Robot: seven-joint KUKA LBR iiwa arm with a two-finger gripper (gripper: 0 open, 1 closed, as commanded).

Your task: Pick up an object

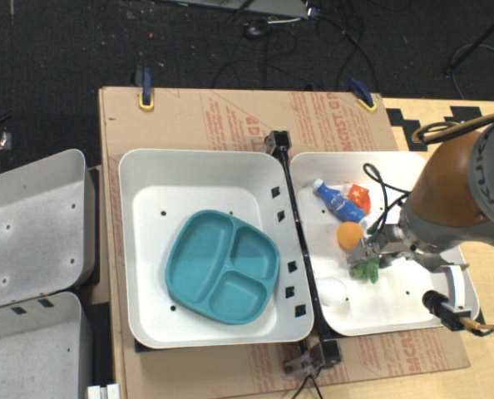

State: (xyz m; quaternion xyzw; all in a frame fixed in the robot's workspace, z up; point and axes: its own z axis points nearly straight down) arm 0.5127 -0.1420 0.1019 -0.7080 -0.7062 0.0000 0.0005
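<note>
The left bin (pixel 139 189) holds a teal divided tray (pixel 222 266), well apart from the arm (pixel 455 194), which reaches in from the right over the right bin (pixel 413 314). There the gripper (pixel 372 260) sits low over a green toy (pixel 365 269), with an orange ball (pixel 349 236) just to its far left and a blue bottle (pixel 338 201) and a small orange-red piece (pixel 359 194) farther still. I cannot tell how wide the tool stands; the green toy looks nearest, right under it.
</note>
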